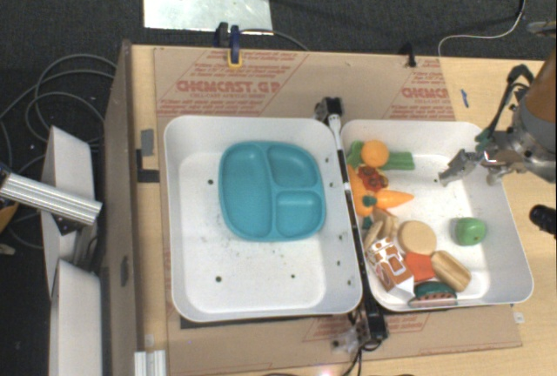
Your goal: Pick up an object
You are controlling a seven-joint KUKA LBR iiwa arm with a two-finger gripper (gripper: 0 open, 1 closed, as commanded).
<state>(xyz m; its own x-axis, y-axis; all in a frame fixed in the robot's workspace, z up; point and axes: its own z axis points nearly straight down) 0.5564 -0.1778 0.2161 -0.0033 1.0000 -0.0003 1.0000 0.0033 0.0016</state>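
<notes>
We see a smooth blue plastic tray (271, 191) with three wells in the left bin (196, 278). Right of the tray, the right bin (505, 274) holds glossy toy food: an orange (375, 153), a carrot (392, 199), a green apple (471, 231), a bun (451, 270). Cardboard covers the tabletop (261, 83). The claw (470, 161) hangs over the right bin's upper part, above the apple; we cannot tell its opening.

Two bins sit side by side on the bench (287, 78): the left bin (187, 278) holds a divided plate (270, 191) near its centre, and the right bin (513, 265) lies at the plate's three o'clock. In the right bin, the toy foods (392, 218) crowd along the wall at nine o'clock and down toward six. A round fruit (471, 231) lies apart at about four o'clock, and the gripper (466, 164) reaches in from two o'clock.
</notes>
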